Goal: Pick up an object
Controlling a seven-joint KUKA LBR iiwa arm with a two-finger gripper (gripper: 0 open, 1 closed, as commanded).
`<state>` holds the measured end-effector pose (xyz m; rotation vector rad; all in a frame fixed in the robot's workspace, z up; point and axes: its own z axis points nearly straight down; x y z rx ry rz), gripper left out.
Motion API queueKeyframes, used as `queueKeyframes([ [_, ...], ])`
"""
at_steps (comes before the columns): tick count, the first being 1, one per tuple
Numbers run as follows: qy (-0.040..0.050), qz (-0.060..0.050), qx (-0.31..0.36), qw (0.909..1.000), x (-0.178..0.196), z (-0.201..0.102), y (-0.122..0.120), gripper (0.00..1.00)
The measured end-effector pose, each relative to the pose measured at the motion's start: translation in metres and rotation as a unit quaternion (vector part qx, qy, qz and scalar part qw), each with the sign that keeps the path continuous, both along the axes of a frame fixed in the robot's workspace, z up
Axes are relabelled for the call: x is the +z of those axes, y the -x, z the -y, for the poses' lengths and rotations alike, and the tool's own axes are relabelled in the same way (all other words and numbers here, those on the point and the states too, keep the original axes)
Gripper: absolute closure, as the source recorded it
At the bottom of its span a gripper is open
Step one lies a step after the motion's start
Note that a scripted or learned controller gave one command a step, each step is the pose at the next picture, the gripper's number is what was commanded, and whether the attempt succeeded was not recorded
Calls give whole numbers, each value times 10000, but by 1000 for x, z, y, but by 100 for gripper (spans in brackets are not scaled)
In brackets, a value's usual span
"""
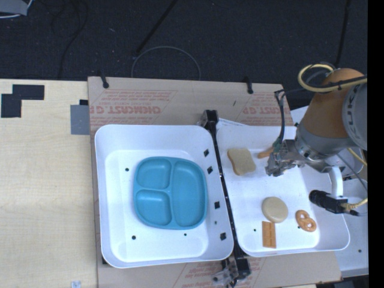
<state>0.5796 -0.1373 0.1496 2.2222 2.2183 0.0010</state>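
Observation:
In the right bin [252,245] lie several food items. A tan bread slice [241,161] rests near the bin's back left, a round beige cookie [275,209] sits in the middle, a pretzel [306,221] is to its right, and an orange cracker stick [269,234] lies at the front. A small orange piece [264,154] lies just left of the gripper. My gripper [275,165] hangs low over the back of the right bin, right of the bread slice, with nothing seen between its fingers.
The left bin [114,233] holds a blue divided plate [169,192]. A black clamp rail [217,179] runs between the two bins. Brown cardboard [180,104] lies under both bins, on a pale wooden bench [42,191].

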Motion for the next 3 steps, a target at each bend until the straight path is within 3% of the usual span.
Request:
queueKeyframes([
  [1,-2,-2,14,10000,60,-4,-5,100],
  [2,-5,-8,15,10000,86,-3,-5,100],
  [3,-14,-26,25,10000,76,-55,-6,100],
])
